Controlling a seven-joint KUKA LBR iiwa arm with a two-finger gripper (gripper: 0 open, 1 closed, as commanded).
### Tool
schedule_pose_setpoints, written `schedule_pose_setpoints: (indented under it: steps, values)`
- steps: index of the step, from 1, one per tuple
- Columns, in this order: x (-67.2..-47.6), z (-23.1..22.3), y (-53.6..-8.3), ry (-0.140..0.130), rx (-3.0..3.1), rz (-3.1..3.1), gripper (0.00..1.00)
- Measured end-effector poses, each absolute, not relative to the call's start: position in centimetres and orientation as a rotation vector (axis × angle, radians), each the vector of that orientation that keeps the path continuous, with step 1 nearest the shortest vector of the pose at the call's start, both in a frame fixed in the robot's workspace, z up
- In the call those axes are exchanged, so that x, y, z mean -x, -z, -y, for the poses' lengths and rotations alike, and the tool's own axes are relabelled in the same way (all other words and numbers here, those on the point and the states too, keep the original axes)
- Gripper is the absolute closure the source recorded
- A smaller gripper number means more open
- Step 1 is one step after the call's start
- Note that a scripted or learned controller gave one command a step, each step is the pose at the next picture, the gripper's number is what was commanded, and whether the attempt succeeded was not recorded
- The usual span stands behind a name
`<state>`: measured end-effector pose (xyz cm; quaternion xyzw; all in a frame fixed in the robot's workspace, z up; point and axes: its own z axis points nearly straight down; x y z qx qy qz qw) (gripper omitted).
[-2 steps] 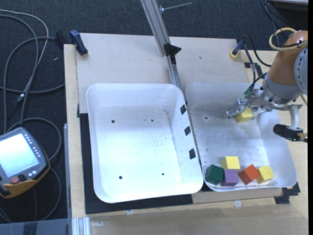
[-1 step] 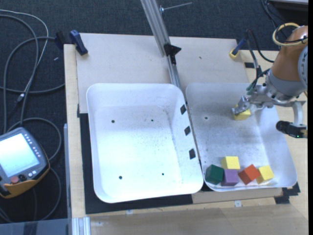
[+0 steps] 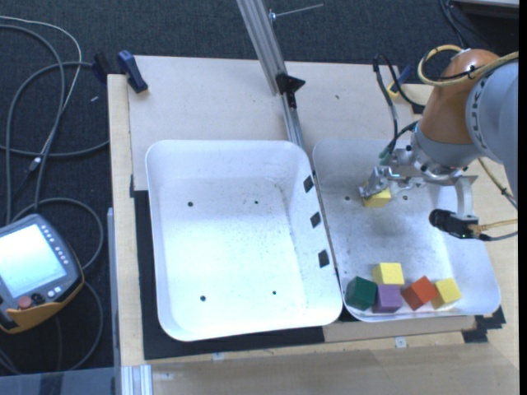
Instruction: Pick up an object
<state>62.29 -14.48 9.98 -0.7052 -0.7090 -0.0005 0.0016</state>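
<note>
Bench [image 3: 206,97] — pale board across the middle of the frame, bearing two white bins.

Left bin [image 3: 165,163] — the larger, centre of frame.

Right bin [image 3: 346,229] — right of centre. Five blocks sit clustered at its lower edge: green block [image 3: 361,291], purple block [image 3: 388,298], yellow block [image 3: 389,273], red block [image 3: 422,291], and a second yellow block [image 3: 448,290] at the lower right.

My arm [image 3: 486,97] — enters from the upper right, orange band [image 3: 449,109] above the wrist, wrist bent down over the upper part of the right bin.

My gripper [image 3: 379,189] — low in the right bin, well apart from the cluster, fingers clamped on a small yellow piece [image 3: 377,197] that shows between them at the tips.

Step in hand, as I judge it — lifting. The hold looks to be near the piece's top, so it may be shallow. To do it well: keep the squeeze steady, rise straight up without swinging, and clear the bin wall before any sideways travel.
</note>
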Motion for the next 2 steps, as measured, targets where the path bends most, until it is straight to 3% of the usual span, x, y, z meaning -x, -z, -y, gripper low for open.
schedule_pose_setpoints:
  steps: [1,2]
  values:
    - [-64.4,11.1,-22.6,0.011,2.222,2.232,1.00]
    - [-65.7,2.0,-19.8,0.000,2.208,2.227,1.00]
